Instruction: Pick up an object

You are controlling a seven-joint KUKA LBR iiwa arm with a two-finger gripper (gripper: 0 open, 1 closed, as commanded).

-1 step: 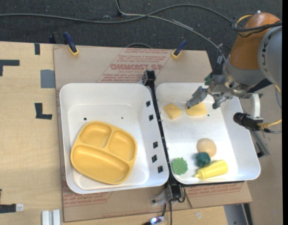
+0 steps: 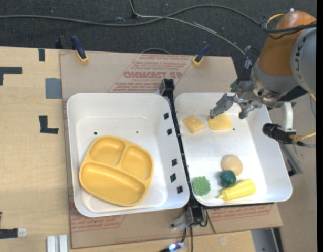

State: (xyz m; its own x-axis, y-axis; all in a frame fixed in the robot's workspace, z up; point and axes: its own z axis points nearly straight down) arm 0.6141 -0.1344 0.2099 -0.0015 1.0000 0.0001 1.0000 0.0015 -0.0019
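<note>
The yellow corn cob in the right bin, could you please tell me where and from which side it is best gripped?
Probably across the middle of the corn cob, coming straight down from above. It lies flat and long, slanting along the right bin's near wall, so close the pincer across its narrow width. The dark green piece touches its upper left end, so stay toward the middle or right.

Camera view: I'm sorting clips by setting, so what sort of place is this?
Probably a robotics lab bench, not a kitchen: two white bins clamped on a cardboard sheet, toy food like the yellow corn, and loose cables behind.
</note>
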